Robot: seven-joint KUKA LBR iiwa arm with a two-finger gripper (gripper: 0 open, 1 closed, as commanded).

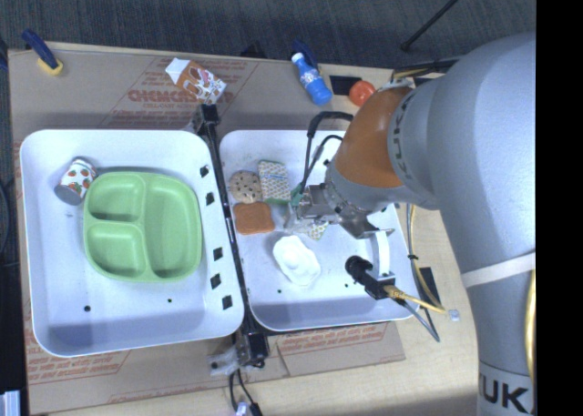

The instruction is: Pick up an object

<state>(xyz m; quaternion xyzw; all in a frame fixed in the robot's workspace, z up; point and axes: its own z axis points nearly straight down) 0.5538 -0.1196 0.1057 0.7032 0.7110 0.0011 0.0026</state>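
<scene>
The big grey arm (474, 150) sweeps in from the right, orange band showing, and hangs over the right bin (301, 307). Beside it, the left bin (55, 296) carries a green divided tray (141, 223), lying flat and taking most of the floor. Over in the right bin sit the pickable pieces. A white lump (296, 259) lies near the middle, with a brown block (253, 218) just up and left of it. Above the block, a patterned square (272, 177) touches a speckled disc (242, 186). The gripper (305, 212) sits low, just right of the brown block and above the white lump. Whether its grip is wide or closed, I can't make out. A small printed cup (76, 179) lies tipped in the left bin's far corner, beside the tray.
</scene>
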